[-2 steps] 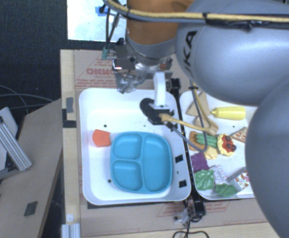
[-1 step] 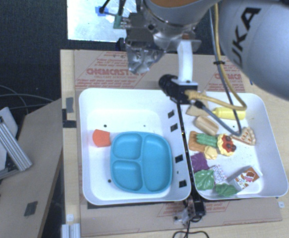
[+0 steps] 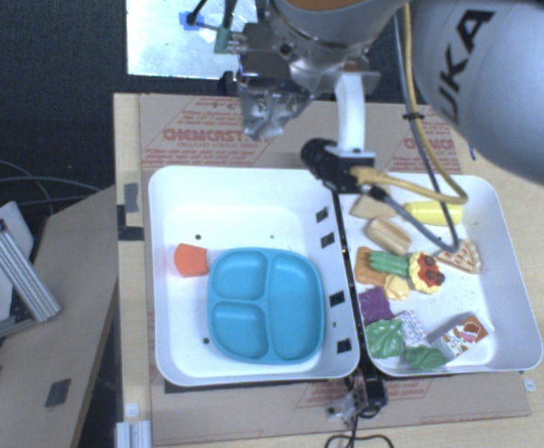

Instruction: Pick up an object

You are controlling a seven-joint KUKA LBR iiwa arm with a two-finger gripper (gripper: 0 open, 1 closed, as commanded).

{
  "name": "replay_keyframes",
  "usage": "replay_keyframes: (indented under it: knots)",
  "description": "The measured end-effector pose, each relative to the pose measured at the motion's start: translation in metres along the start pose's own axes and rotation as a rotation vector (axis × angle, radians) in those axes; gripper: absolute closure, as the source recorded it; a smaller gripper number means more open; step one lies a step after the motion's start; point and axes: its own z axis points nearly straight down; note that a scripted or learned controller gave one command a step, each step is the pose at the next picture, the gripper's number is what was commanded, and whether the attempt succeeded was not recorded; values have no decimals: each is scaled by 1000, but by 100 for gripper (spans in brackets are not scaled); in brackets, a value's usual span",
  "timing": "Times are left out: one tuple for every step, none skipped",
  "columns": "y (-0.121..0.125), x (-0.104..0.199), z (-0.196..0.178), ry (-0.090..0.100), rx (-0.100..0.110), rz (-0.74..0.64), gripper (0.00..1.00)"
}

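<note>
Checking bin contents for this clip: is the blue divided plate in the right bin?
No, the blue divided plate lies in the left bin, beside an orange block.

Grey arm (image 3: 495, 63) — orange band, yellow cable (image 3: 421, 147)

There are 2 white bins (image 3: 160, 278), 1 blue divided plate (image 3: 265, 304), 1 orange block (image 3: 191, 260) and roughly 10 toy foods (image 3: 411, 273) in the right bin.

white bins (image 3: 253, 187), cardboard sheet (image 3: 197, 133), bench (image 3: 76, 343)
</note>
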Motion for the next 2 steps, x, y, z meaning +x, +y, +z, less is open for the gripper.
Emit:
replay_keyframes:
  knots:
    - [-2, -15, -57, 1, -3, 7, 100]
    - [-76, -82, -54, -1, 3, 14, 100]
